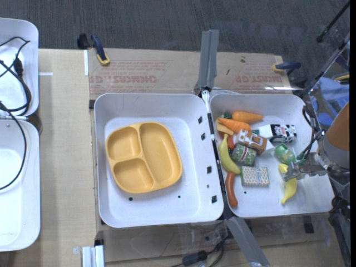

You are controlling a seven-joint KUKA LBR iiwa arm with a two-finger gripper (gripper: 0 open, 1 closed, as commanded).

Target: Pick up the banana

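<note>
Your metal two-finger gripper sits low at the right side of the right-hand shallow white bin, and you cannot tell from this slanted view whether it is released or clenched. Just below and touching its tip lies a small curved yellow banana, near the bin's right front. It looks like you are at the approach-and-grasp step, with nothing lifted yet.

A second, longer yellow banana lies along the left wall of the same bin, beside a red sausage-shaped toy, a green-and-white patterned box and orange carrot-shaped toys. The left bin holds a yellow three-compartment plastic plate, well apart.

Next, you likely need to centre over the small banana's middle, close across its narrow width, and lift straight up.
</note>
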